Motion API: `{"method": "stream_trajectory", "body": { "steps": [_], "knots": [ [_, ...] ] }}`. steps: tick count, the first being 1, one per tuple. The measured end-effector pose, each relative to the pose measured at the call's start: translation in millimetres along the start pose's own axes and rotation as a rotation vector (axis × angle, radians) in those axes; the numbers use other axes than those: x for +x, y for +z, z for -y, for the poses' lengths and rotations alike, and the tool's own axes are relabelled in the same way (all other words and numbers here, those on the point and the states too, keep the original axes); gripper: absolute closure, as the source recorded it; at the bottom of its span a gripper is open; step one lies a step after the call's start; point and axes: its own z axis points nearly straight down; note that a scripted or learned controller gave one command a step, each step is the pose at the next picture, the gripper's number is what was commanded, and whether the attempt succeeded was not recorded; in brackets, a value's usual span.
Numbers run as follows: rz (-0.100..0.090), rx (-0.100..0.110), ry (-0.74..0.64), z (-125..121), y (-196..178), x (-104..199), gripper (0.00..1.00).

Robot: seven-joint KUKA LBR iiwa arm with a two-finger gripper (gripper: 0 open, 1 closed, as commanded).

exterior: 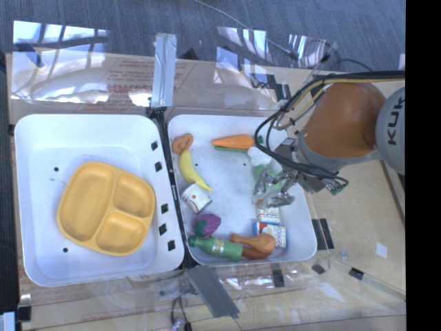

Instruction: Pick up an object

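Your arm comes in from the right, its orange band hanging over the right rim of the right bin, with the wrist bent down into that bin. The gripper sits low over the bin's right half, just above the small carton. You cannot tell from this view how far it is parted, and nothing can be seen caught in it.

Take the right bin as your landmark. You have two white bins on the counter; the left bin lies against the right bin's left wall. In the left bin there is one yellow divided plate.

In the right bin, count one of each:
- an orange carrot near the far rim
- a brownish piece in the far left corner
- a yellow banana along the left wall
- a small can just below the banana
- a purple piece below the can
- a green bottle along the near rim
- a brown drumstick beside the bottle, touching the carton
- a pale green item under the arm, partly hidden
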Motion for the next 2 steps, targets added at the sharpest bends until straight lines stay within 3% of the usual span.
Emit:
{"method": "stream_trajectory", "body": {
  "steps": [1, 2],
  "knots": [
    [0.004, 0.002, 0.153, 24, -75, -31, 1.00],
    [0.002, -0.001, 0.190, -53, -61, -20, 1.00]
  ]
}}
